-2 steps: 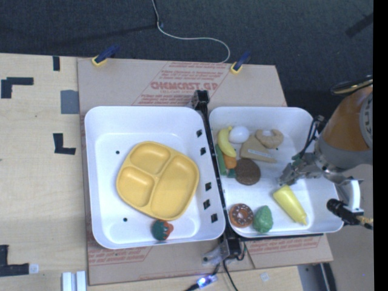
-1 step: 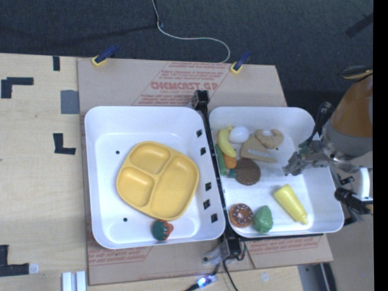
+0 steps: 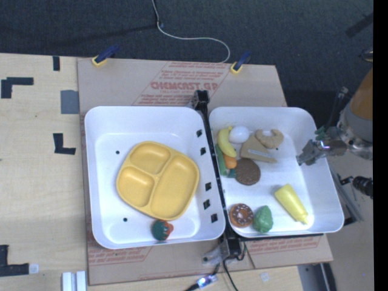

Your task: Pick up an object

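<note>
The gripper (image 3: 308,153) sits at the right rim of the right bin (image 3: 321,190), low over the bin's edge, and nothing is between its fingers; whether they are parted or closed I cannot tell from this slant. The arm (image 3: 364,111) comes in from the right, orange band showing above the grey wrist. Over in the right bin, the toys are clustered mostly toward its left wall: a yellow banana (image 3: 225,141) lies along that wall, a white egg (image 3: 239,133) just beside it at the top, and a tan piece (image 3: 268,139) next to the egg with a tan wedge (image 3: 260,154) touching below it. A brown round cookie (image 3: 247,173) sits under that pile, with a small orange and green piece (image 3: 229,161) between cookie and banana. Down at the near edge, a frosted doughnut (image 3: 241,214) and a green leafy toy (image 3: 264,219) lie side by side, touching or nearly so. A yellow corn-like piece (image 3: 291,202) lies tilted on its own, near the gripper's side of the bin but well apart from the fingers. Across the divider, the left bin (image 3: 100,162) holds a yellow compartment plate (image 3: 157,179) set at an angle in the middle, and a small green and red toy (image 3: 161,229) rests just beside the plate's near corner. Both bins rest on a cardboard sheet (image 3: 176,83) held by two yellow and blue clamps (image 3: 104,55) at its far edge.
</note>
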Action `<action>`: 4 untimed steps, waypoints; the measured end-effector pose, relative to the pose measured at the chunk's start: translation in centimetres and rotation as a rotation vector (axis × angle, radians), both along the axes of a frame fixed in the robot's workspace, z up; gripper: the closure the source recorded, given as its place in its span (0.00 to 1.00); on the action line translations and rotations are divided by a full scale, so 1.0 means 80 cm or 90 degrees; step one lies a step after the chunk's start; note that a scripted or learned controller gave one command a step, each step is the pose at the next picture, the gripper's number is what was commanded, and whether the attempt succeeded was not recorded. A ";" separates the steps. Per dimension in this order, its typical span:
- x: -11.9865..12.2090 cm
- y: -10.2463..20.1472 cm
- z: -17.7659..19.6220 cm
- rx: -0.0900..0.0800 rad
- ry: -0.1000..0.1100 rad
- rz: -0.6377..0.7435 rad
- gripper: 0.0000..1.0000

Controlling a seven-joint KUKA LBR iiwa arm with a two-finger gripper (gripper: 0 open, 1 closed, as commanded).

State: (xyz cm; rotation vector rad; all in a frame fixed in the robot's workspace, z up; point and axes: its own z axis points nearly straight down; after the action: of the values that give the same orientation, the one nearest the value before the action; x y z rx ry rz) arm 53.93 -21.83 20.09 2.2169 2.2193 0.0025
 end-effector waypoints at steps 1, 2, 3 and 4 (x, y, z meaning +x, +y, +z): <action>0.001 0.001 0.031 0.001 0.002 0.000 1.00; 0.008 0.070 0.021 0.002 0.004 0.003 1.00; -0.001 0.137 0.037 0.003 0.004 0.003 1.00; -0.003 0.194 0.022 0.002 0.005 0.003 1.00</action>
State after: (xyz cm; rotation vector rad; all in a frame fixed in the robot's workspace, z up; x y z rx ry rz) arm 53.70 -6.29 21.84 2.2178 2.2298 -0.0023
